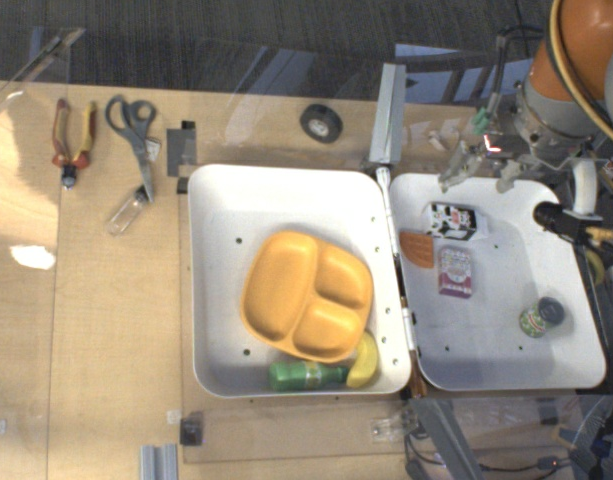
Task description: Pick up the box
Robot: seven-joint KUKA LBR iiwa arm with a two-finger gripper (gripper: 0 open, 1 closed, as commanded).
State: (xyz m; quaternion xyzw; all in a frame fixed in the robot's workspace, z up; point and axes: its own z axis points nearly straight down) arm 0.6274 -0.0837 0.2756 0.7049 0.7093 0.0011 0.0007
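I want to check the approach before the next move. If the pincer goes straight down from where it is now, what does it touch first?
Probably the right bin's far rim or the bare floor just inside it. The pincer hangs over that edge, up-right of the black-and-white box, which lies off its line. Depth is uncertain from this single slanted view.

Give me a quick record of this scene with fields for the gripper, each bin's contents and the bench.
gripper: above right bin's far edge, holding nothing visible
right white bin: black-and-white box, orange packet, purple-and-white packet, small green can
left white bin: yellow divided plastic tray, green bottle, yellow fruit
bench: scissors, red-handled pliers, black tape roll
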